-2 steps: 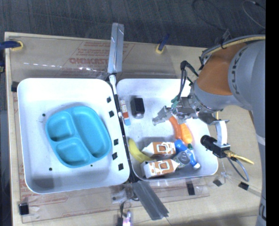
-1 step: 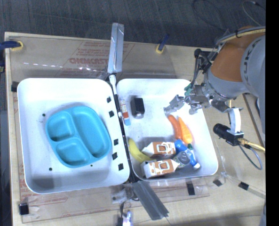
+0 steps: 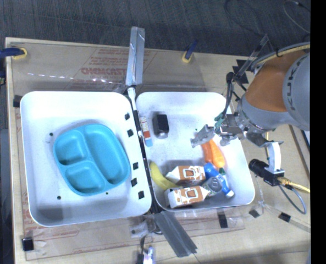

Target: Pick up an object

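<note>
My gripper (image 3: 211, 136) hangs over the right part of the right bin (image 3: 180, 100), open. Just below it lies an orange carrot-shaped thing (image 3: 215, 154), its upper end right at the fingertips; nothing is visibly held. Toward the bin's front lie two juice cartons (image 3: 188, 173) (image 3: 186, 196), a yellow banana (image 3: 158, 176) and a small bottle with a blue cap (image 3: 218, 181). A black block (image 3: 161, 124) and a thin marker-like tube (image 3: 145, 130) rest near the bin's left wall.
The left bin (image 3: 36, 109) holds a blue divided plate (image 3: 90, 158). A divider with black clips (image 3: 135, 147) runs between the bins. The arm's orange band (image 3: 270, 87) comes in from the right, above the right bin's rim.
</note>
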### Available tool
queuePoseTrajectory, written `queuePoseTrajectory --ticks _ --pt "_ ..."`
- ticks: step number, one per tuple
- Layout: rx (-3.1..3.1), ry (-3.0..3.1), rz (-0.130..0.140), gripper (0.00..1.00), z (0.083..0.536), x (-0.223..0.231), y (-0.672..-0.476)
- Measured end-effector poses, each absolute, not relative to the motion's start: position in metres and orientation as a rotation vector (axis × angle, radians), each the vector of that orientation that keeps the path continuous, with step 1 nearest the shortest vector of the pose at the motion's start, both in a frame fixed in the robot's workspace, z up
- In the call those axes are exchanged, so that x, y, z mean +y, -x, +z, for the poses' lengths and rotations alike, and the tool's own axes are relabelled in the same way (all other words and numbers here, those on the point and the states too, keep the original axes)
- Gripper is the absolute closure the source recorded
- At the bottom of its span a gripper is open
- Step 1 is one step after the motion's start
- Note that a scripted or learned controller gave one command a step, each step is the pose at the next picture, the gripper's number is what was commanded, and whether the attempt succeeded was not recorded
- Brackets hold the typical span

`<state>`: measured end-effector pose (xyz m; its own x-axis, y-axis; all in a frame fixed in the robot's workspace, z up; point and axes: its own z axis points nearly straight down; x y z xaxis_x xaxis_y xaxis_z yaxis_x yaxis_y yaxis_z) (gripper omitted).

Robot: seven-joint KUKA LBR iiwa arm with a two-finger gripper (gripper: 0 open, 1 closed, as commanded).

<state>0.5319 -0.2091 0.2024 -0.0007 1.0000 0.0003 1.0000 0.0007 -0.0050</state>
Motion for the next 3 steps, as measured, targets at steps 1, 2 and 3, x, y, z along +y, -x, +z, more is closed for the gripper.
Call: queuePoseTrajectory --ticks 1,2,3 --pt "-2.124 2.310 0.004 0.00 0.178 -0.210 -0.507" --pt "-2.142 2.294 0.004 0.00 0.091 -0.204 -0.545" --pt "-1.823 2.554 0.002 0.00 0.091 -0.150 -0.565"
